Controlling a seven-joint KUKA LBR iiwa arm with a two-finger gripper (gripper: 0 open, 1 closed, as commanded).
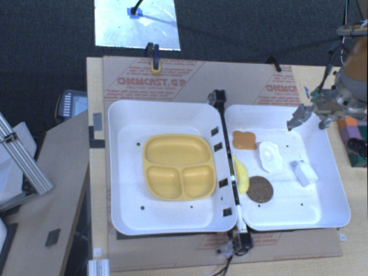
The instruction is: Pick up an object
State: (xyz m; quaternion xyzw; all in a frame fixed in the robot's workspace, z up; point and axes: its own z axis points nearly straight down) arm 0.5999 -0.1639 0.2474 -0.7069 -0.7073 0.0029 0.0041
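Progress: judging by how things lie, the pick has not been made; every item rests on a bin floor and nothing is lifted.
Gripper: the two-finger gripper hangs over the upper right corner of the right shallow white plastic bin, its fingers spread apart with nothing between them.
Candidate things: all in the right bin, any of which could serve the task.
Toast: a small orange-brown toast-shaped toy slice lies near the bin's upper left.
Egg: a white fried-egg-shaped toy sits just right of the toast, nearest to the gripper among the central items.
Block: a small white rectangular block lies towards the right side, tilted.
Patty: a round dark brown toy patty rests lower down, touching or just beside a yellow curved banana-like piece that hugs the divider.
What is left: by my reading, the arm has yet to descend on one item, close, and raise it.
Left bin: the left shallow white plastic bin carries a yellow three-compartment plastic tray near its middle.
Surface: the bins rest on brown printed cardboard laid over the bench.
Room: dark blue carpeted floor surrounds it, with a shiny silver sheet lying beyond the bench.
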